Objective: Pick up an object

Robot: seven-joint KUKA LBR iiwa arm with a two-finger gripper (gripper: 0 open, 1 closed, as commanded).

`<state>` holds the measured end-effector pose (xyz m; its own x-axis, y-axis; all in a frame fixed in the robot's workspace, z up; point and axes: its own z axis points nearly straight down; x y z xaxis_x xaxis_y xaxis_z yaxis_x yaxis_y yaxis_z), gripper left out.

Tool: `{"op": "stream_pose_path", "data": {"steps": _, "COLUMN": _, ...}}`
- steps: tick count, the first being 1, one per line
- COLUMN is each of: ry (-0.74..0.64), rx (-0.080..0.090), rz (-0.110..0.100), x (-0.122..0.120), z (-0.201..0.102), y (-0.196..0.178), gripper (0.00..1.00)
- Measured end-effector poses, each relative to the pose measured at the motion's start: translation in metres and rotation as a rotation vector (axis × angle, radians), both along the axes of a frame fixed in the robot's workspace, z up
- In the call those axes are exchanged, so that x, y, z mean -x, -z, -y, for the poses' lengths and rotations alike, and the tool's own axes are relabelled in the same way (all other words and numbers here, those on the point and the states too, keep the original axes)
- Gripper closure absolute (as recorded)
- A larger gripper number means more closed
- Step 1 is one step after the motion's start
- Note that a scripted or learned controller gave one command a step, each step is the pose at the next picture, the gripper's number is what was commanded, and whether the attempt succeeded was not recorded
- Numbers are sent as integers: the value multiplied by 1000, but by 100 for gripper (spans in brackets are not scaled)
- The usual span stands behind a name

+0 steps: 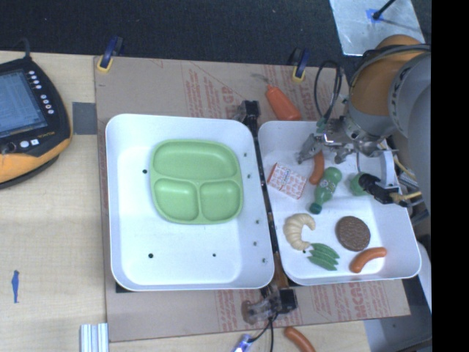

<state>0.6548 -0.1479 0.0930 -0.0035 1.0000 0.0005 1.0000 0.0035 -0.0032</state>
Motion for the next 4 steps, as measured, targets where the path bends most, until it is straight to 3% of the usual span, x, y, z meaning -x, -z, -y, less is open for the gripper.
{"op": "stream_pose_path", "data": {"steps": 1, "ry": 1, "rx": 2, "rz": 4, "x": -2, "z": 12, "y": 0, "gripper": 0}}
{"op": "stream_pose_path", "data": {"steps": 2, "ry": -1, "rx": 0, "rz": 0, "x": -2, "z": -8, "y": 0, "gripper": 0}}
{"op": "stream_pose_path", "data": {"steps": 3, "ry": -3, "rx": 1, "rz": 0, "x": -2, "z": -7, "y": -11, "gripper": 100}}
{"op": "stream_pose_path", "data": {"steps": 4, "ry": -1, "rx": -1, "rz": 2, "x": 2, "z": -86, "y": -118, "gripper": 100}}
